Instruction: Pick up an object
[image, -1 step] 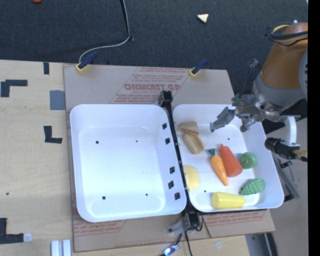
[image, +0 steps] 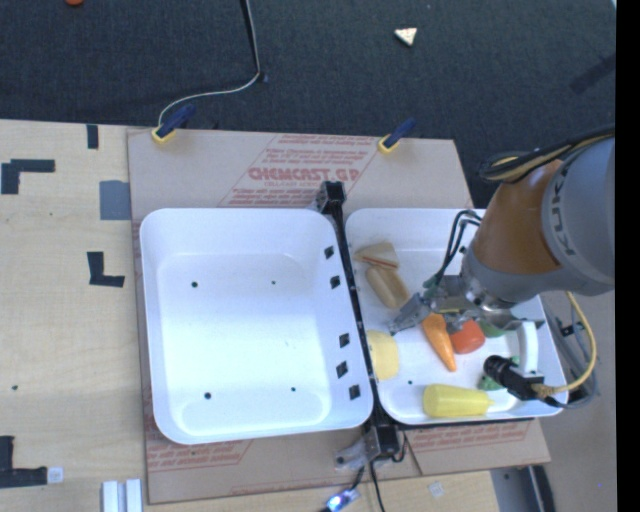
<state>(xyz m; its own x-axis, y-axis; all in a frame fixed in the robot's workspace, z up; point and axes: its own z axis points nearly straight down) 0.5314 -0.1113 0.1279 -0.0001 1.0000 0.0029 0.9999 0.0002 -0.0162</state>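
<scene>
Camera view looks down on two white bins on the counter; the arm (image: 545, 235) reaches in over the right bin (image: 420, 222). Its hand (image: 425, 308) sits low among the toys, grey fingers pointing toward the bin divider, and I cannot tell whether they are open or closed. Nothing shows between them, so I judge this the approach step, with no grasp made.

A carrot (image: 440, 342) lies just behind the fingertips, touching or nearly touching the hand, its long axis slanting with the tip pointing toward the bin's near edge. A red piece (image: 467, 337) rests against it on the arm's side. Ahead of the hand sit tan pieces (image: 383, 275); below it, a pale yellow one (image: 382, 354) and a yellow cob (image: 455, 401).

Next move, I think: centre over the carrot, fingers across its narrow width, then close.
</scene>
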